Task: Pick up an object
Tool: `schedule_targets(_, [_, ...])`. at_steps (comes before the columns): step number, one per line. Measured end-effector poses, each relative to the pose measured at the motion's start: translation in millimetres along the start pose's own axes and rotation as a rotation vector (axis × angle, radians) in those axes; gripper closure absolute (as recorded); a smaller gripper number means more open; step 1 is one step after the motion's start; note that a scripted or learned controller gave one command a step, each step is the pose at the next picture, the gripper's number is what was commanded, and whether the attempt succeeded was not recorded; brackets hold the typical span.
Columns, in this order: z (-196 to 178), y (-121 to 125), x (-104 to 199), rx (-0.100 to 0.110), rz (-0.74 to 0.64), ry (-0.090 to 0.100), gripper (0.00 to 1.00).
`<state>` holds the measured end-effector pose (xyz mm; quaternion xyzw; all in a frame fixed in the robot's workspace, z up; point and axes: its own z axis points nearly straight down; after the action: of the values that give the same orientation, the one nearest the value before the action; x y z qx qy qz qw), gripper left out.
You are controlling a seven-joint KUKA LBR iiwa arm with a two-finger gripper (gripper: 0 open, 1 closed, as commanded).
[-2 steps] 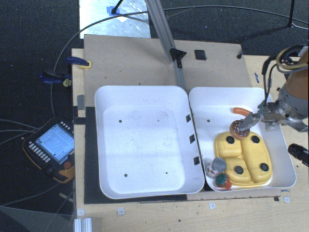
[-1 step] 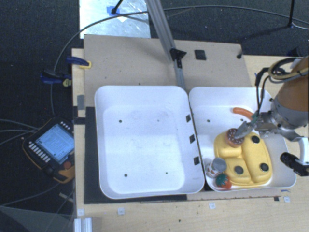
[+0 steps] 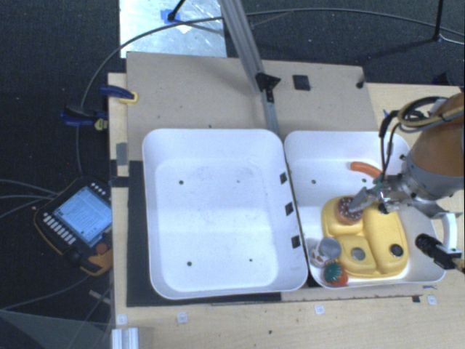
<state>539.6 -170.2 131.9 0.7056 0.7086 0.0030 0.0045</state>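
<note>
The gripper is hovering at the yellow toy's upper left corner, its grip unreadable; the toy is stretching away lower-right.

Around the yellow toy in the right bin, a small red-green ball and grey piece crowd its left, an orange piece lies beyond, while the left bin offers open floor.

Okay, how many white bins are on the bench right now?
2. The left bin sits mid-bench; the right bin touches it and holds a yellow toy, an orange piece and small items, with the gripper above. More items may hide under the arm.
</note>
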Motion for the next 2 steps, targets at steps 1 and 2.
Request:
schedule_targets(1, [4,3,0,-0.008,-0.001,-0.002,0.00])
schedule_targets(2, [-9,6,2,-0.011,-0.002,0.006,1.00])
